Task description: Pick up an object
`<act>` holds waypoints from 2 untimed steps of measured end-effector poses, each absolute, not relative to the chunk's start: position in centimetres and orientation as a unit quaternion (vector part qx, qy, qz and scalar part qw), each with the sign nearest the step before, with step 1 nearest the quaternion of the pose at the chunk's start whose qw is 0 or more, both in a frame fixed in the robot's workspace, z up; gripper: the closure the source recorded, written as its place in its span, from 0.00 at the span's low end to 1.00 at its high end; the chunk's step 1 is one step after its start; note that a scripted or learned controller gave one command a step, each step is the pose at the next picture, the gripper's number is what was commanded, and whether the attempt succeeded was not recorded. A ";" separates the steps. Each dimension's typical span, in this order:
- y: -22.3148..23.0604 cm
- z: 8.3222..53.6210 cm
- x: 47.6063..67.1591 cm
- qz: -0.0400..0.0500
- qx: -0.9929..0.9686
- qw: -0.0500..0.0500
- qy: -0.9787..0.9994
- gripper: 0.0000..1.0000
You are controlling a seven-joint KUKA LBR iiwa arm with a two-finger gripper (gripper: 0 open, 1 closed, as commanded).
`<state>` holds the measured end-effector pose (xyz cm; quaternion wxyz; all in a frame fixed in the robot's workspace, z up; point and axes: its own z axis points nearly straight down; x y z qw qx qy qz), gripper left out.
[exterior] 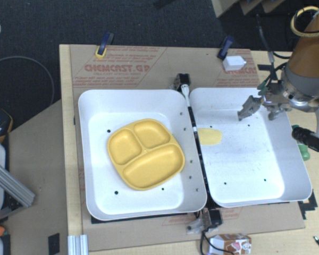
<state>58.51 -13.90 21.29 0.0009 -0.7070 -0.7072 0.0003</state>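
Note:
A small flat yellow piece (209, 136) lies in the right bin (255, 190), close to its left wall. In the left bin (95, 195) rests a yellow divided plate (145, 153) with three compartments. My gripper (261, 109) hovers over the far part of the right bin, up and to the right of the yellow piece and well apart from it. Its fingers (248, 108) are spread open and nothing is between them.
A small green thing (304, 152) sits at the right bin's right rim. A white block (234, 63) and two clamps (103, 45) sit on the cardboard behind the bins. A black bracket (183, 81) stands where the bins meet at the back.

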 end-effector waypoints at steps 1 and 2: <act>-8.2 30.6 54.2 -0.001 -0.706 -0.001 -0.708 0.00; -1.0 39.5 50.9 -0.002 -0.705 -0.002 -0.709 0.00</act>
